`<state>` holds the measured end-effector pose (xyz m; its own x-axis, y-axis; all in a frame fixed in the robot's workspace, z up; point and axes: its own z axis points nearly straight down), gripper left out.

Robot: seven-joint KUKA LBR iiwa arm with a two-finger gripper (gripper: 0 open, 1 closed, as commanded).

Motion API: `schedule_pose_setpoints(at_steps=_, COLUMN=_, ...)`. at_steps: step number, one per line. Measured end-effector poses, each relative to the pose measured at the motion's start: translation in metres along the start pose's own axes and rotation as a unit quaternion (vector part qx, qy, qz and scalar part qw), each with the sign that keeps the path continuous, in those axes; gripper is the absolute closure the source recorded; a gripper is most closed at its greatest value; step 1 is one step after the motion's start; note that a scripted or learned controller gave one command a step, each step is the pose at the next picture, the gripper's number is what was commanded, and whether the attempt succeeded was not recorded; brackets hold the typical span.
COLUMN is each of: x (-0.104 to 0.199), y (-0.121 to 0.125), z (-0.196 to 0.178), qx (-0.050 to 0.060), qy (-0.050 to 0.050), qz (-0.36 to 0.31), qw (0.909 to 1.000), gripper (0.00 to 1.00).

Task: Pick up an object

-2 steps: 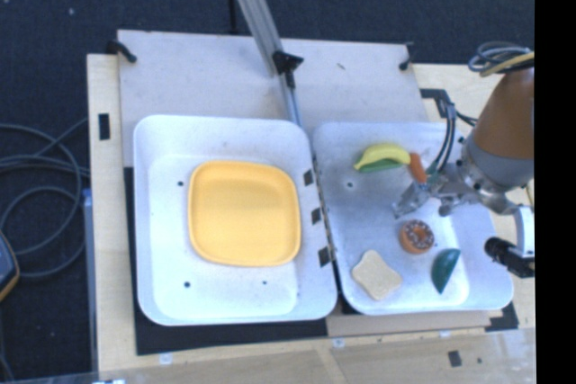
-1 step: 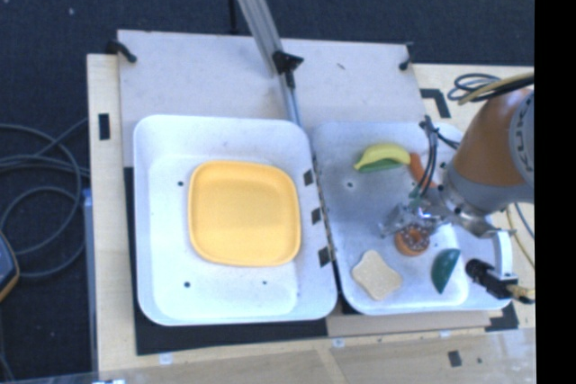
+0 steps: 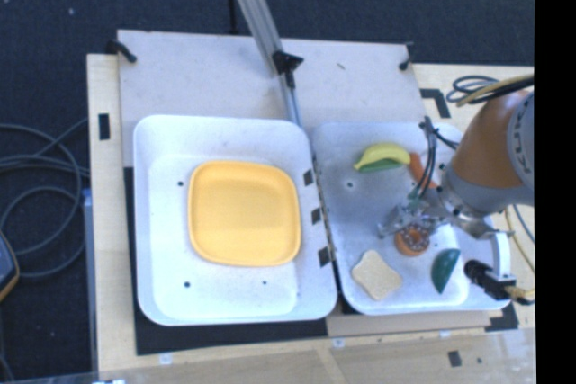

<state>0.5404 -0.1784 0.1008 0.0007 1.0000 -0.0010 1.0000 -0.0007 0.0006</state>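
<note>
Gripper: gripper (image 3: 410,225) low in the right bin (image 3: 346,283), directly over a small round orange-brown object (image 3: 414,240); metal fingers reach down to it.
Jaws: state cannot be told — finger tips blur into the round object, so no grip can be confirmed.
Arm: one arm (image 3: 490,153), grey with orange band, enters from the right side and bends down into the right bin.
Round object: one; sits near the middle-right of the right bin floor, under the gripper; round outline, no long axis to read.
Banana: one yellow-green banana (image 3: 381,157) in the upper part of the right bin; long axis runs roughly left-right, left end dipping slightly lower, curve arching upward.
Orange piece: one slim orange-red item (image 3: 416,166) just right of the banana; long axis near vertical in the view; partly hidden by cables.
Bread slice: one tan bread-shaped piece (image 3: 376,274) near the bin's lower edge, lying flat, tilted diagonally.
Green item: one dark green pointed item (image 3: 444,270) — lower right of the bin, long axis near vertical, narrow end downward.
Bins: two white bins side by side; left bin (image 3: 162,193) holds one yellow square plate (image 3: 244,213), lying flat, centred.
Pole: one metal pole (image 3: 256,9) slanting from the top down to the seam between bins.
</note>
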Motion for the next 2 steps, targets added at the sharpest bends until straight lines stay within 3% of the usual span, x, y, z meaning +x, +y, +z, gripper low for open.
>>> schedule_pose_setpoints(at_steps=1, x=0.000, y=0.001, z=-0.011, qx=-0.001, qy=0.000, qz=0.001, qw=1.0000, gripper=1.00)
schedule_pose_setpoints(at_steps=2, x=0.000, y=0.012, z=-0.066, qx=-0.002, qy=0.000, qz=0.000, qw=1.0000, gripper=1.00)
